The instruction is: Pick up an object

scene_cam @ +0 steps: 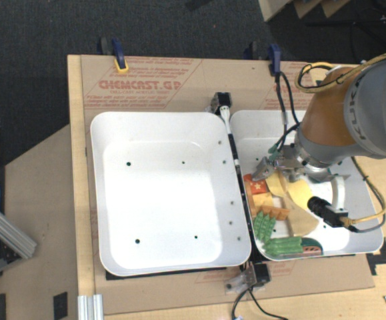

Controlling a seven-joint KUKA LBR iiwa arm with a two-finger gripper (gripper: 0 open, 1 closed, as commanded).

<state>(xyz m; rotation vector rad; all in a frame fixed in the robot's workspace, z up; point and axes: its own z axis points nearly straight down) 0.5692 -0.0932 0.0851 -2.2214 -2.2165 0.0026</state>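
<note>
Reaching low into the right bin (373, 245), the pincer (273, 167) hovers over crowded toys; its grip cannot be told. Picking the isolated green piece (264, 226) beats digging through the pile.

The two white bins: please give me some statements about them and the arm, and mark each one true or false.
1. The objects lie in the right bin. True.
2. The arm reaches over the left bin. False: it is above the right bin.
3. A green ridged piece lies near the right bin's front left corner. True.
4. The claw hangs over the bare brown board behind the bins. False: it is over the right bin, close above the pile of objects.
5. Blue clamps sit on the far edge of the board. True.
</note>
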